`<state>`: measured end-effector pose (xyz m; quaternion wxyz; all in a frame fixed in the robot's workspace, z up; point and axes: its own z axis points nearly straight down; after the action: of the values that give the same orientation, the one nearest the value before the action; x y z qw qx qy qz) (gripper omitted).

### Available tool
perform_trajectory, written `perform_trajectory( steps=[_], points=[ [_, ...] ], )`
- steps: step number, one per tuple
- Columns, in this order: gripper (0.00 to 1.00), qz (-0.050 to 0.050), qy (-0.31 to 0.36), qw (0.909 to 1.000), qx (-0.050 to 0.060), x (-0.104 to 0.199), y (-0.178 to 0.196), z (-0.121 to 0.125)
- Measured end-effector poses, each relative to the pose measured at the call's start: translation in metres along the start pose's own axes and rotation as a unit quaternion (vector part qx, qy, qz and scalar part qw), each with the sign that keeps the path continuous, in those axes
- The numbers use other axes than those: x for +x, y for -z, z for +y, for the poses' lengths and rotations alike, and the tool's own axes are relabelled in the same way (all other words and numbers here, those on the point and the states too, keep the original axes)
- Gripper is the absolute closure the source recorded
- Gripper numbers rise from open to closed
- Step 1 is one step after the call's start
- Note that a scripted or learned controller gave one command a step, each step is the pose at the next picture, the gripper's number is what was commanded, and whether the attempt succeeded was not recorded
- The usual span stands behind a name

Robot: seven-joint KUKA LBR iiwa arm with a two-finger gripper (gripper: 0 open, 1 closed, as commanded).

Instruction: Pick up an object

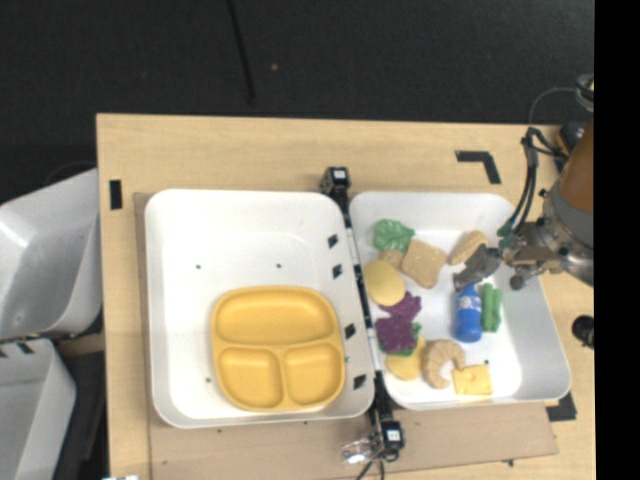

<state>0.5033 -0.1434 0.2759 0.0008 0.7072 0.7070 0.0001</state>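
Over the right bin [535, 363], the gripper [478, 266] hangs above toy food, w/ fingers narrowly apart and nothing visible btwn them. Just below it stands a blue bottle [467, 316], w/ a green piece [490, 306] beside it. A tan bread slice [424, 262] lies to its left. The left bin [180, 268] holds a yellow divided tray [277, 347].
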Motion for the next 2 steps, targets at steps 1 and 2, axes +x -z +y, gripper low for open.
perform_trajectory(
  steps=[1, 2],
  points=[
    [1.0, -0.001, 0.001, 1.0, -0.001, -0.001, 0.011, 0.001],
    [1.0, 0.0, 0.002, 1.0, 0.0, 0.003, -0.092, 0.076]
  ],
)
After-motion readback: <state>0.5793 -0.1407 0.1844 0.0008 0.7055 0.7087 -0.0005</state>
